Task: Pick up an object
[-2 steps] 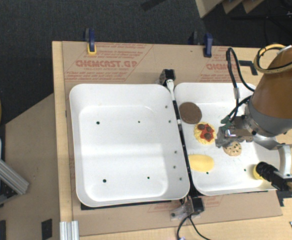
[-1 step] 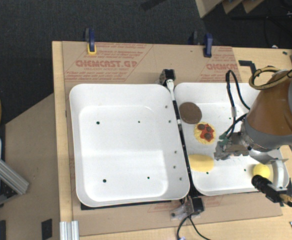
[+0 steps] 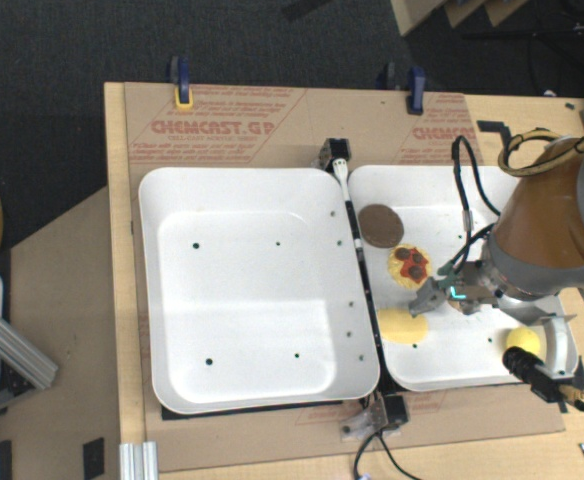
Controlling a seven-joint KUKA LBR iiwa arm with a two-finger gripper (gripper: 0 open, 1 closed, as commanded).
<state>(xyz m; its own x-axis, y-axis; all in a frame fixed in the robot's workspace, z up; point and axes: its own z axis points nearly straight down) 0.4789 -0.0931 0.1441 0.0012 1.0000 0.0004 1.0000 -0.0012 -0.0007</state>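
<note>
In the right bin (image 3: 442, 373) we see three small objects gathered near its left wall: a brown disc (image 3: 380, 225) toward the far side, a yellow piece with red spots (image 3: 409, 265) just in front of it, and a pale yellow block (image 3: 404, 328) nearest the front edge. The gripper (image 3: 434, 298) sits low over this bin, between the spotted piece and the pale block and very close to both (whether it touches either, we cannot tell). Whether the claw is open or closed we cannot tell either, since its tip is small and dark against the bin floor, and we see nothing clearly lodged in it. Behind it, the grey arm (image 3: 532, 268) with its orange band reaches in from the right, trailing black cables. A round yellow part (image 3: 523, 342) shows beside the arm, near the bin's front right corner. The left bin (image 3: 242, 288) lies alongside, both resting on a brown board (image 3: 272, 118) clamped at its far edge.
</note>
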